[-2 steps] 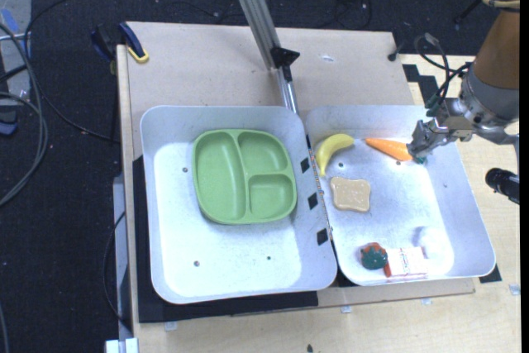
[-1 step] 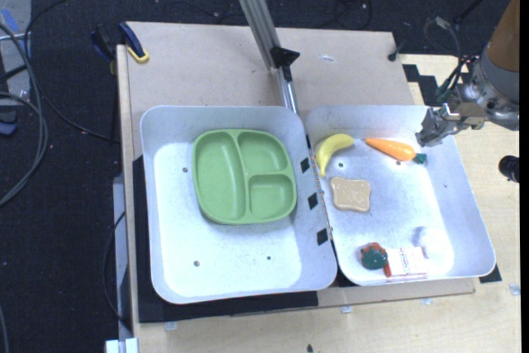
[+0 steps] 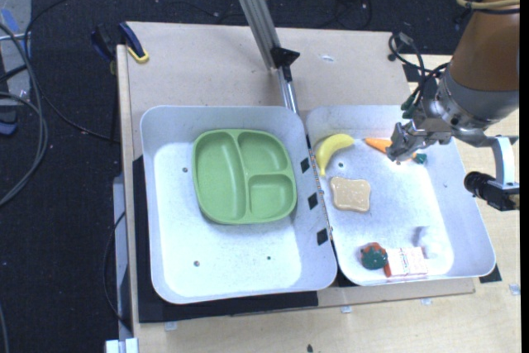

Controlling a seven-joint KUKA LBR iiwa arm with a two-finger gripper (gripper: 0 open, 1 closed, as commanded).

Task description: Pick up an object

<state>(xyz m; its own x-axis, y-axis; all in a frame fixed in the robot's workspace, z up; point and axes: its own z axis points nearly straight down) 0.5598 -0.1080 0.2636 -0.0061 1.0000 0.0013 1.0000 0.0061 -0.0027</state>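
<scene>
While the hand (image 3: pixel 402 148) partly hides an orange piece (image 3: pixel 378 144) in the right bin (image 3: pixel 463 202), its grip cannot be told.

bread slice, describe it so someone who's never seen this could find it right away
Look in the right bin, on its left side near the divide between the two bins. The bread slice lies flat there, just below the banana. It is the only tan, squarish piece; the banana is yellow and curved.
</scene>
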